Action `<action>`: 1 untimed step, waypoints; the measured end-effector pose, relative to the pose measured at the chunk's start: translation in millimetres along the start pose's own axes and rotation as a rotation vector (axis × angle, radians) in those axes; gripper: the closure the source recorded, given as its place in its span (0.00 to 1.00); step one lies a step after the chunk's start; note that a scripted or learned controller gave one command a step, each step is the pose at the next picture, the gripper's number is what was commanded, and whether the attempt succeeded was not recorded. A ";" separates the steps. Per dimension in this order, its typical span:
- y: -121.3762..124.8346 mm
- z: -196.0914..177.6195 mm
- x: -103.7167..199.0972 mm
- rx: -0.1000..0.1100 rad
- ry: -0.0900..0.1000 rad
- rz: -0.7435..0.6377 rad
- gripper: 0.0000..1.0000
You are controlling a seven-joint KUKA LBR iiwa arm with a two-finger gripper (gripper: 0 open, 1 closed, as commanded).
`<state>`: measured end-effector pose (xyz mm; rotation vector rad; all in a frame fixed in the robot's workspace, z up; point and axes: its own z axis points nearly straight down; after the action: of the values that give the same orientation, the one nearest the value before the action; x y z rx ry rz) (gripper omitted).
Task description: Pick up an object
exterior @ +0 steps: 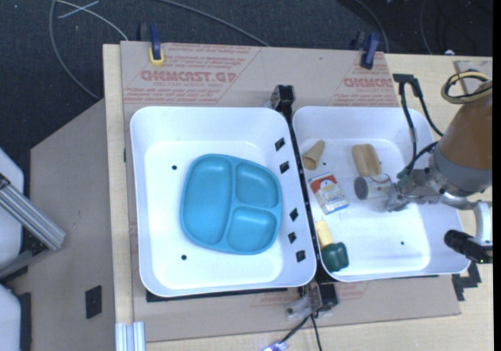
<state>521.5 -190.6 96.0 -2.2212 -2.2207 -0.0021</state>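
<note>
The hand [389, 199] hangs low in the right bin [376, 259] (right of the frame), just beside a grey cylinder [362, 187]; whether it is spread or pressed together is unclear.

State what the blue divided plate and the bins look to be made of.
Blue divided plate: probably molded plastic, an even matte blue with soft rounded compartment ridges. Left bin and right bin: likely thin formed plastic, smooth white with rounded corners and a slight sheen, though the material is not certain.
</note>
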 end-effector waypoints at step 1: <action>0.9 -43.1 -1.8 -0.004 -0.003 -0.001 1.00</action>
<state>522.4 -192.5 139.1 -2.2238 -2.2247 -0.0028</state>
